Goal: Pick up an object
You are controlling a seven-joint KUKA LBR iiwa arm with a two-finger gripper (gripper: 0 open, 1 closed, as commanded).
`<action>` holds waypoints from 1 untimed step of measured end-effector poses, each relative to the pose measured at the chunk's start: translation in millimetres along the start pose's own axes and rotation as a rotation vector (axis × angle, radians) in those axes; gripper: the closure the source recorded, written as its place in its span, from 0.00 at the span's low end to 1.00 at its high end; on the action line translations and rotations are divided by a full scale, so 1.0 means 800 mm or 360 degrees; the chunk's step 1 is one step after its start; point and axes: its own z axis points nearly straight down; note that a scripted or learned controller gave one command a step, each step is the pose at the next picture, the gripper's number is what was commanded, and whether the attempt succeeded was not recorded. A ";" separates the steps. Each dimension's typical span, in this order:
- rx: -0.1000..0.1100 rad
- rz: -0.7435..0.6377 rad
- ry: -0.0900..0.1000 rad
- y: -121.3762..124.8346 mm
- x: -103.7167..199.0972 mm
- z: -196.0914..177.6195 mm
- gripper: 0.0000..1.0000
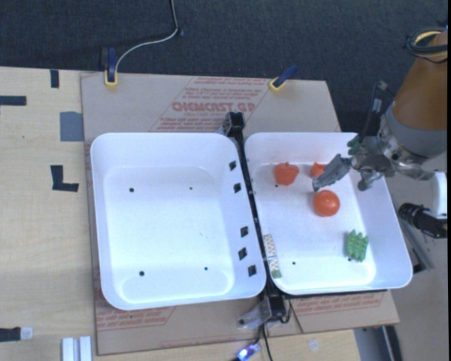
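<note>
Two shallow white plastic bins (165, 224), smooth and slightly glossy. Under them a flat brown cardboard sheet (210, 104), matt. Pale wood-look bench top (30, 239), matt.

KUKA iiwa arm (425, 107): rounded body section in orange, passing into a smooth grey wrist housing below it, with a dark cable or strut running along its left side. Gripper (338, 173): dark grey metal assembly with angular, blocky parts and slim dark fingers (329, 176); a white part with a black cylindrical fitting sits beneath the wrist.
</note>
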 end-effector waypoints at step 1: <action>0.0014 0.0000 -0.0001 0.077 -0.035 0.165 0.00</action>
